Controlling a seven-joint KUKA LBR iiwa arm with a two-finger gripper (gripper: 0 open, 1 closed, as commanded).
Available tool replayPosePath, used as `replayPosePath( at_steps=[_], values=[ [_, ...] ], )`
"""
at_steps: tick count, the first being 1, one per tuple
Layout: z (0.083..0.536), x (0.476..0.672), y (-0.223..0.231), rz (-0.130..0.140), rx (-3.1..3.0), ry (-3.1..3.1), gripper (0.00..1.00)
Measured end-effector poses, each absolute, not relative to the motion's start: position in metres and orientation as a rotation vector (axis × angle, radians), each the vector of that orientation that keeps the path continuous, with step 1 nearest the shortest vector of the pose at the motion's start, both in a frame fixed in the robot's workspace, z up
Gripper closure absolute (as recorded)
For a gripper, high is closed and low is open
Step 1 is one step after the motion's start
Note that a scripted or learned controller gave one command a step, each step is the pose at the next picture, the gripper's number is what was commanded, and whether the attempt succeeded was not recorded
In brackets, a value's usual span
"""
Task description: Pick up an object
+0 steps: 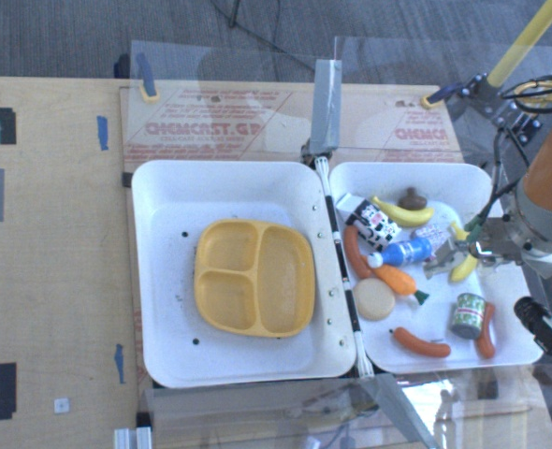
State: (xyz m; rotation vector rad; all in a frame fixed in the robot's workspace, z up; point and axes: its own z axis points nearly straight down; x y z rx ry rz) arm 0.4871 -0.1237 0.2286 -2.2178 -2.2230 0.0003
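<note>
At the right of the frame, the gripper [447,262] hangs low in the right bin [449,355] beside a blue-capped bottle [410,252] and a small banana [463,267] (whether its fingers are spread, I cannot tell). A yellow divided tray [254,277] fills the left bin [164,195].

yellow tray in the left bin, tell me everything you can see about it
The yellow tray looks like smooth plastic with rounded corners. Raised ridges split it into three compartments: two smaller ones on the view's left, one long one on the right. It lies flat, open side up, slightly rotated, on the floor of the left bin toward its right half. Nothing sits in it, and it touches just the bin floor.
</note>
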Motion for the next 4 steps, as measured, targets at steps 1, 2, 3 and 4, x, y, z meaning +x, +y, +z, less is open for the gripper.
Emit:
replayPosePath(
  at_steps=[1, 2, 3, 4],
  values=[
    [0.255, 0.524, -0.172, -0.002, -2.284, -2.161, 0.00],
    [0.281, 0.572, -0.125, -0.003, -2.003, -2.426, 0.00],
    [0.166, 0.533, -0.118, -0.001, -2.025, -2.402, 0.00],
    [0.088, 0.506, -0.127, -0.009, -2.286, -2.168, 0.00]
  ],
)
